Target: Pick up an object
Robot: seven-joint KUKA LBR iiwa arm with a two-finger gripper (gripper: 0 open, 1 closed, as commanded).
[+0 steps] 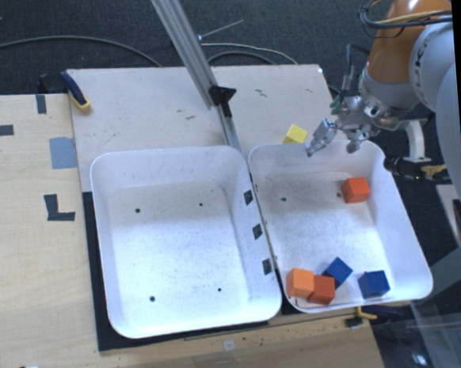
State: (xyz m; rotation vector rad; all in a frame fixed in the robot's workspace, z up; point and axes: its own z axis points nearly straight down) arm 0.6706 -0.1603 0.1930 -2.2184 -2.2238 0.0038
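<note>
My gripper [335, 142] hangs open over the far edge of the right bin [405, 229], with nothing between its fingers. An orange cube [356, 189] lies alone in that bin, a short way in front of the gripper. At the bin's near edge sit two orange cubes [301, 281] [321, 289] touching each other, a blue cube [337, 271] beside them and a second blue cube [373, 284] to their right. A yellow block [295, 134] rests on the bench just outside the bin's far rim, left of the gripper.
The left bin [109, 252] stands beside the right one. A slanted metal rail [192, 55] runs from the top down to the gap between the bins. A yellow-and-blue tool [75, 91] lies at the bench's far left.
</note>
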